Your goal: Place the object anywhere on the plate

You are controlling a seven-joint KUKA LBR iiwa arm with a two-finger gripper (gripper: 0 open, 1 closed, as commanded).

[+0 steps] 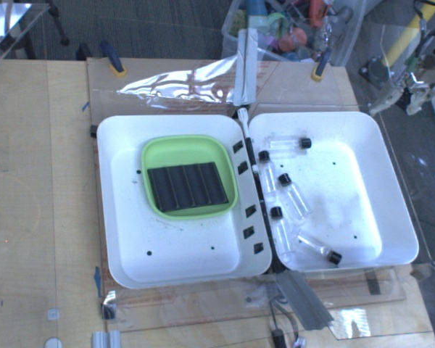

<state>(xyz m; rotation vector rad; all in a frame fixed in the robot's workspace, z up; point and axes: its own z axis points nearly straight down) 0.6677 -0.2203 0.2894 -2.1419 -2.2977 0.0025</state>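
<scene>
You were at the picking stage: clear plastic vials with black caps (288, 194) lay in the right white bin (370, 165), the square green plate (188, 149) carried a dark ribbed block (187, 186), so a grasp came next.

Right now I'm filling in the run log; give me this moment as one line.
plate: green plate in left bin | on plate: dark ribbed block | right bin: clear vials, black caps | task: looks done

Two white bins (123, 259), one green plate (154, 153), one dark ridged block (187, 186), five clear black-capped vials (296, 201).
</scene>
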